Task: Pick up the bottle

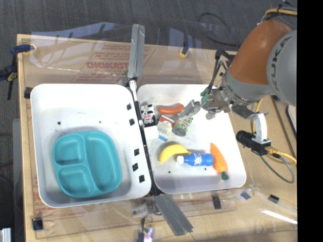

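Bottle (197,160), blue with a white cap, lies on its side near the front of the right bin (233,178), its cap end touching the banana (171,152) at its 9 o'clock and the carrot (219,161) just beside it at 3 o'clock. Farther back, around 11 o'clock from it, sit a small carton (164,128), what looks like a green can (181,126), and a sausage (171,109), with a teal divided plate (87,163) in the left bin (40,110) on the worktop (275,218). Beyond those, at 12 o'clock, the pincer (194,107) hangs just over the can; whether it is parted or closed I cannot tell.
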Available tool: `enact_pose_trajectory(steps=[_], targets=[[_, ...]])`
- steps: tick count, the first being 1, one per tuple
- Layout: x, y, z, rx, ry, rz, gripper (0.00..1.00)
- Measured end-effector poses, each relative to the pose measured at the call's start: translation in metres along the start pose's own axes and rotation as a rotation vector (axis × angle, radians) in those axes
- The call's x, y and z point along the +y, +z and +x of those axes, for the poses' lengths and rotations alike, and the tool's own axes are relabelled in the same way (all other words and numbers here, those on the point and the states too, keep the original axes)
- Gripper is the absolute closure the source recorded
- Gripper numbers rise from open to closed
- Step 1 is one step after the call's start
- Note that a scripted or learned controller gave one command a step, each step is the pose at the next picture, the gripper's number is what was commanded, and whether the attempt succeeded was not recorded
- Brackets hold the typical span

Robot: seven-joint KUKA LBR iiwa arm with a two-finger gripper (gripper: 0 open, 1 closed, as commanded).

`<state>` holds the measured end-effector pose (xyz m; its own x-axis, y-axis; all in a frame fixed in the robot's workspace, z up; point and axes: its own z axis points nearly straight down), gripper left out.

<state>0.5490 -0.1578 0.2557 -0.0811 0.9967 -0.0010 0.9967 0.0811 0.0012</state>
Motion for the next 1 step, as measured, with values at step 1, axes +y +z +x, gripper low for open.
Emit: enact_pose_trajectory(steps=[1], targets=[[-0.0476, 0.0425, -0.0429, 0.001, -0.149, 0.003, 0.00]])
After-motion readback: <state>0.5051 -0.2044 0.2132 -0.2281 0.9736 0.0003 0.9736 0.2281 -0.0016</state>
